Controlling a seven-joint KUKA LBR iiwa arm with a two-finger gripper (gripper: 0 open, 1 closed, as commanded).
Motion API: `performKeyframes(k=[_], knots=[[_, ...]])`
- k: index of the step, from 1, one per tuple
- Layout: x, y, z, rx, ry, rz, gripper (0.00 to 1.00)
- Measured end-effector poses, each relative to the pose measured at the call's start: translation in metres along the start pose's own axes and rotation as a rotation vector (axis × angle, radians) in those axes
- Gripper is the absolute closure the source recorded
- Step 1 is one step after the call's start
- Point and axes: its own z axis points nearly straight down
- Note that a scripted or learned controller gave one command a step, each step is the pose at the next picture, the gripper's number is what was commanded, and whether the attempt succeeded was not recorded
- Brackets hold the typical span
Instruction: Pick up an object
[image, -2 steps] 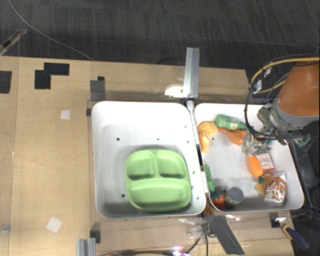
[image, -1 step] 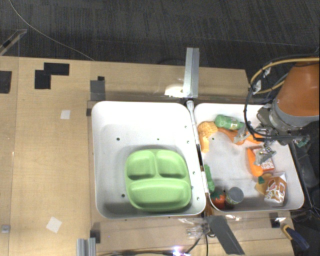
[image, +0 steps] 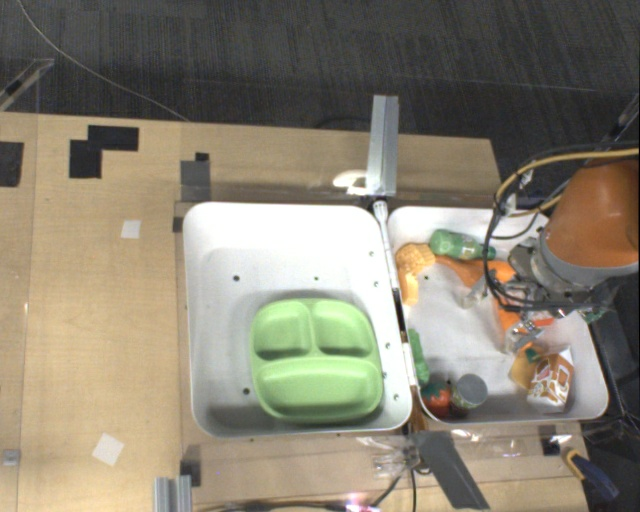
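The arm (image: 590, 225) reaches down over the right bin (image: 450, 345); its grip cannot be told.

1 fixed camera looked down at a slant from above the bench (image: 90, 330), far enough back to take in both white bins (image: 215, 240), with the arm (image: 598, 218) entering at the right edge.

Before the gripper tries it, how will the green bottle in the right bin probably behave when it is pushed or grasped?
The green bottle lies on its side near the right bin's far wall, so it probably rolls when nudged. It looks like thin plastic, likely light and a bit slippery. The orange item beside it may block it.
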Motion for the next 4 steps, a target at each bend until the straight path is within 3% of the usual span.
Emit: performKeyframes(k=[1, 2, 3, 4], knots=[[-0.031, 0.027, 0.0, 0.003, -0.002, -0.057, 0.0], [-0.092, -0.023, 0.003, -0.033, 0.047, 0.159, 0.0], [-0.037, 0.009, 0.001, 0.0, 0.002, 0.251, 0.0], [0.038, 0.026, -0.001, 0.004, 0.0, 0.219, 0.0]])
